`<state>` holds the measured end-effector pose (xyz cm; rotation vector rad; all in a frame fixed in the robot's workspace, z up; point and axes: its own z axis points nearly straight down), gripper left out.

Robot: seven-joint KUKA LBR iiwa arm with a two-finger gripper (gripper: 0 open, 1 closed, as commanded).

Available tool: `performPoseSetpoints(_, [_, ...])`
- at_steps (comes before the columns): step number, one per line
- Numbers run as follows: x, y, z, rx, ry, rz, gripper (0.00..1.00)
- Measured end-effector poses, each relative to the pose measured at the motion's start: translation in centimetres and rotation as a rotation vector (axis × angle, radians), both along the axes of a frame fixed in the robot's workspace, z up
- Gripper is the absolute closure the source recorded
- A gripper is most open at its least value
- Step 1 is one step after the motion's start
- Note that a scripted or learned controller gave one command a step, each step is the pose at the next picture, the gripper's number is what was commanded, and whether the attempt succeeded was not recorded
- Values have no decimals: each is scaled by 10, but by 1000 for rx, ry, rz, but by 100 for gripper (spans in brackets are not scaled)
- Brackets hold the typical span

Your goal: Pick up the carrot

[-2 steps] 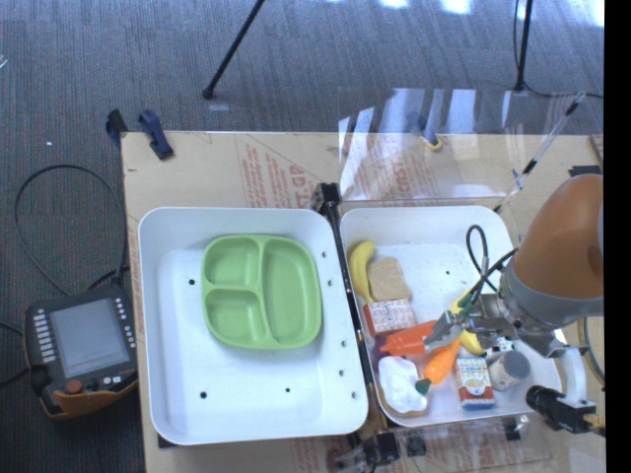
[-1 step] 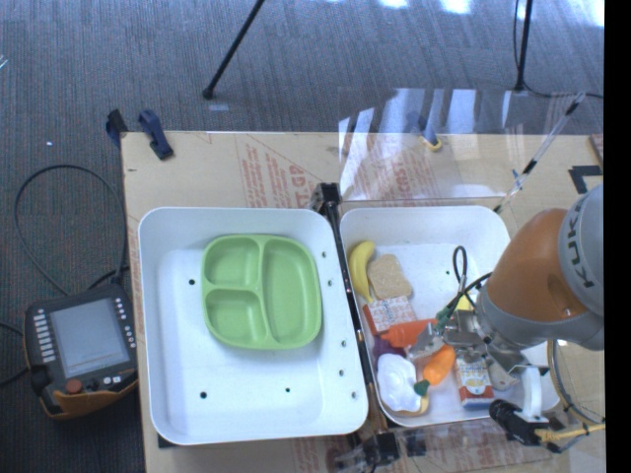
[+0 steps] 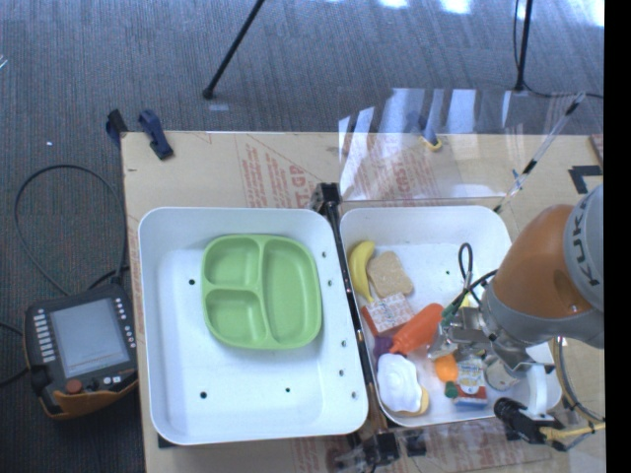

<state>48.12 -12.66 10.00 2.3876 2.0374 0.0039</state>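
The carrot [image 3: 418, 329] lies just left of the hand [image 3: 459, 335]; its grip state is unclear.

Little legible. On the arm [image 3: 567, 264], white letters "KU" running down the grey casing at the frame's right edge, cut off there. On the bench board [image 3: 286, 170], faint red print set at a slant, reading mirrored, roughly "3D" plus more letters too washed out to make out; further faint red lines and lettering toward the right part of the board under the glare, unreadable. On the small packet [image 3: 387, 313] in the right bin [image 3: 424, 227], tiny dark print, too small to read. On the handheld pendant [image 3: 84, 341] on the floor at left, a lit grey screen, its contents too blurred to read.
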Motion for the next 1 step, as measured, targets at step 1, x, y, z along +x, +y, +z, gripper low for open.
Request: performPoseSetpoints(1, [8,56,87,4,9,-362,100])
